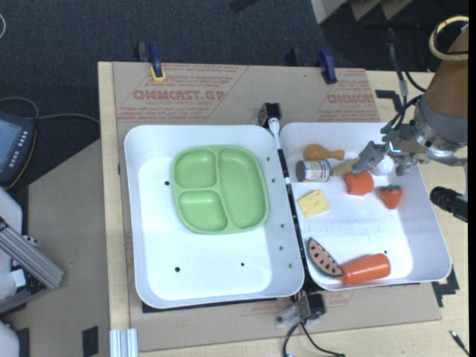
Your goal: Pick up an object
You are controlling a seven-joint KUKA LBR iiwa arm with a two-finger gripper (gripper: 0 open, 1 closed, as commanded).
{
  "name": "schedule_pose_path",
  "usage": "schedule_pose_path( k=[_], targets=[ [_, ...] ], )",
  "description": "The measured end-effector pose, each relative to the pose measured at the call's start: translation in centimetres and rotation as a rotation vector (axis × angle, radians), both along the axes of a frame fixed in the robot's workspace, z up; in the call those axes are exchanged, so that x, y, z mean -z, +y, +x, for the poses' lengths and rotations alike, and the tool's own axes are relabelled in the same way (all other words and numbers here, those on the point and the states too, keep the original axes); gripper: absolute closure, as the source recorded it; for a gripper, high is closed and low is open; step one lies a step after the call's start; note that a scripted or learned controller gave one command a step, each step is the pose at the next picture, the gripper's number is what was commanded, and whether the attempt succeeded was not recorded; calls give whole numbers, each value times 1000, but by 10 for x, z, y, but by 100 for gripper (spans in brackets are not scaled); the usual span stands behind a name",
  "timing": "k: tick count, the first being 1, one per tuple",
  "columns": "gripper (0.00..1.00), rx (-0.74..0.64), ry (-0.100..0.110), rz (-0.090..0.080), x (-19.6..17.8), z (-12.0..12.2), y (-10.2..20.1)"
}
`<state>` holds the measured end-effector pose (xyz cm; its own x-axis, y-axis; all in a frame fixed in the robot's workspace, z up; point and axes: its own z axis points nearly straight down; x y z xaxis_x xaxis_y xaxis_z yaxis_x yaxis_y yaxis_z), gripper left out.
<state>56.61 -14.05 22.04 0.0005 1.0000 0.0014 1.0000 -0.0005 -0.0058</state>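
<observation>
The right bin [424, 233] holds several toy foods. A tan drumstick [323, 152] and a small jar [314, 171] lie at its far left. In the middle are a yellow cheese wedge [313, 203], an orange-red piece [359, 183] and a strawberry [390, 195]. A watermelon slice [324, 257] and an orange-red cylinder [366, 268] lie at the near edge. My gripper [387, 162] hovers over the far part of this bin, just above and right of the orange-red piece. Its fingers [367, 157] are spread open and hold nothing.
The left bin [149, 236] carries a green divided plate [221, 188]. A black divider [286, 199] runs between the two bins. The arm comes in over the right bin's far right corner. Blue clamps [325, 64] sit at the bench's back edge.
</observation>
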Motion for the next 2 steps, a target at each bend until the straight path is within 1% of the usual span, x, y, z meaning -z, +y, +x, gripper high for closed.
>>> schedule_pose_path(
  k=[2],
  targets=[
    [0, 0, 1, 1, 97, -8, 13]
  ],
)
